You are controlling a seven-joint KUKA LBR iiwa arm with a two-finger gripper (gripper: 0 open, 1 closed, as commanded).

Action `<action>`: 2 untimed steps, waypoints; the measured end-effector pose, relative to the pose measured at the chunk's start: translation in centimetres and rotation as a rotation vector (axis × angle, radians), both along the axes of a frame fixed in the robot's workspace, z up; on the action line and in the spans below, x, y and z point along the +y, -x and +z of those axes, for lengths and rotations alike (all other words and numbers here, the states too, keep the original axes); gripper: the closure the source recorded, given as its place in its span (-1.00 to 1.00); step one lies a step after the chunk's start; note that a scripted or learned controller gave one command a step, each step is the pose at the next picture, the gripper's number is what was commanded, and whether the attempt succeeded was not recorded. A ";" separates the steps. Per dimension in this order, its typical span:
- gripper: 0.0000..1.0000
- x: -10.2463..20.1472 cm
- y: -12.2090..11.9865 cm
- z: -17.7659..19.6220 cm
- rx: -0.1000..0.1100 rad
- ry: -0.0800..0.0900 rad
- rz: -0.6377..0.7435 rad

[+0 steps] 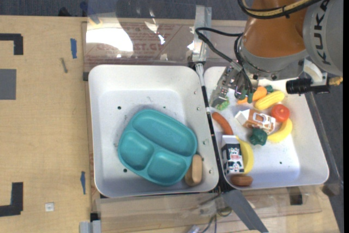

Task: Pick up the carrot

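Toward three o'clock, the claw [226, 90] is hung low over the right bin [311, 163]; its state cannot be told. The carrot [252, 95] is seen just beside it at three o'clock, so the approach is judged underway, and a short shift onto it is called for.

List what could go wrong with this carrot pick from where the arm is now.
1. Wrong item: the carrot lies tight against the corn, so the gripper may catch or push that instead.
2. Crowding: the tomato, small carton and sausage sit close by and could be shoved aside.
3. Edge contact: the gripper hangs near the wall of the right bin, so descending there might hit the rim.
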State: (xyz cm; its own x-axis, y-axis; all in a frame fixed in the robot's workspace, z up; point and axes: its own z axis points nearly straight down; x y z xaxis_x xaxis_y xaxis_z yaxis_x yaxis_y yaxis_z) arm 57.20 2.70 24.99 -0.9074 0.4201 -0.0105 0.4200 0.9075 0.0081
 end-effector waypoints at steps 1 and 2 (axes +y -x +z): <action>1.00 -7.0 -4.2 -6.5 0.013 0.005 -0.006; 1.00 -8.5 -8.2 -3.8 0.003 0.004 0.004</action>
